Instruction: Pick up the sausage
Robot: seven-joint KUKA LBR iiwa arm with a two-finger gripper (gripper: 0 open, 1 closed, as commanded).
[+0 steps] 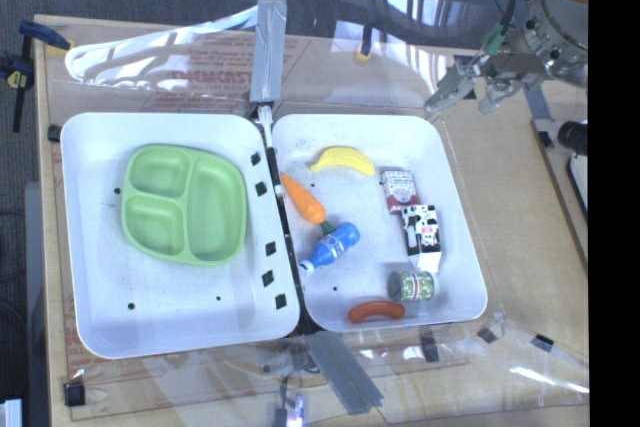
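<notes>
Bins: two, white, side by side
Plates: one, green, three compartments, left bin
Bananas: one
Carrots: one
Bottles: one, blue
Sausages: one, near front edge of right bin
Cans: one, green, lying down
Cartons: one, black and white
Packets: one, red and white

Faint red lettering on plastic sheet; illegible; carton labels unreadable

sausage: shiny, smooth plastic
green tray: matt plastic
white bins: smooth plastic
bench: pale wood
gripper: grey metal
</notes>
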